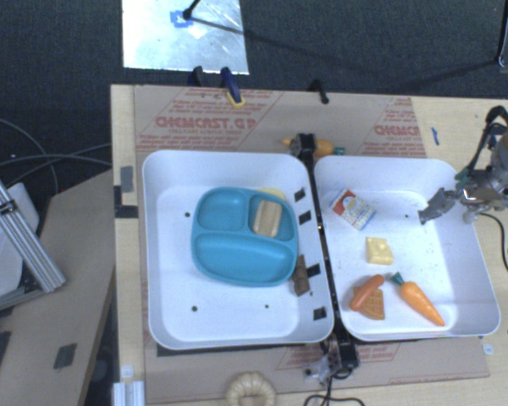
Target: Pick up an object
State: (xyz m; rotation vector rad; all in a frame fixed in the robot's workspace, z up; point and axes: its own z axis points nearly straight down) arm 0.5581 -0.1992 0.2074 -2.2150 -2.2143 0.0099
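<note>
**Desk:** Position of the gripper?

**Photo:** Grey two-finger gripper (441,205) on the grey arm (504,172), reaching in from the right, cut off by the frame edge. Poised over the right-hand side of the right shallow white bin (483,315), dark tip angled down and to the left. Open or closed: impossible to tell at this slant. Nothing seen in its grasp.

**Desk:** And the candidates for picking?

**Photo:** All lying on the right bin's floor, none touching the gripper. Nearest, a small red-and-white carton (353,209), tilted, to the left of the tip with bare white floor between. Below that, a pale yellow cheese-like block (378,249). Nearer the front wall, an orange toy carrot with a green top (420,302), and just beside it to the left an orange wedge-shaped piece (368,298), exact kind hard to make out.

**Desk:** Left side?

**Photo:** In the left shallow white bin (165,252), a blue divided plastic plate (237,244) bearing a tan bread-like piece (267,218). Small brown item (301,277) against the divider, too small to identify. Yellowish object (323,149) behind the bins' junction, half hidden by a black clamp.
</note>
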